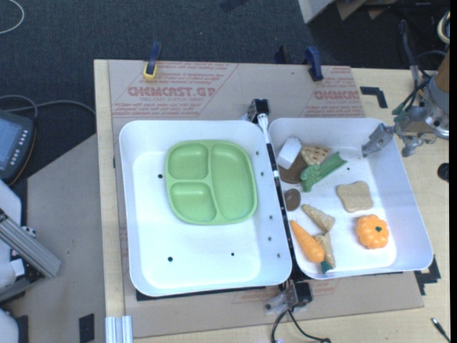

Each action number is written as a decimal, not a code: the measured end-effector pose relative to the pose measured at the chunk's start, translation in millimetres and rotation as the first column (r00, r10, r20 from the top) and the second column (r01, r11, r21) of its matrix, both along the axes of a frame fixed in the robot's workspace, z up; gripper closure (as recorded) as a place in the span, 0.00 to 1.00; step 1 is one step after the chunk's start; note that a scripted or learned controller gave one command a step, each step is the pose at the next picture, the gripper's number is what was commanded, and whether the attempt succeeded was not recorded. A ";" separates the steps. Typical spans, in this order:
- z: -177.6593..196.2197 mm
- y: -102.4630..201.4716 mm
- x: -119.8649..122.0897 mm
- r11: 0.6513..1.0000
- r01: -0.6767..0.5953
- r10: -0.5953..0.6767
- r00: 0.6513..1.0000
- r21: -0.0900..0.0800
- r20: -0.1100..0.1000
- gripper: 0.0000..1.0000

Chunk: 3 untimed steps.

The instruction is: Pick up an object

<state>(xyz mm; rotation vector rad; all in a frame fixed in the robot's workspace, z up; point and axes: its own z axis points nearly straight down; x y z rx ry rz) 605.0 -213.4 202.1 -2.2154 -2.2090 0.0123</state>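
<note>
On the bench, the left bin holds a green tray; tool state unclear.

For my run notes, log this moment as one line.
gripper: over right bin's far right corner, holding nothing | carrot, orange pepper, bread slice: in right bin | green tray: in left bin
</note>
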 end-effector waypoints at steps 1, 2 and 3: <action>8.9 0.5 3.2 1.000 -0.003 0.003 1.000 -0.004 0.015 0.00; -53.2 -4.3 2.5 1.000 -0.003 0.003 1.000 -0.002 0.008 0.00; -97.8 1.3 5.3 1.000 -0.005 0.005 1.000 -0.001 0.009 0.00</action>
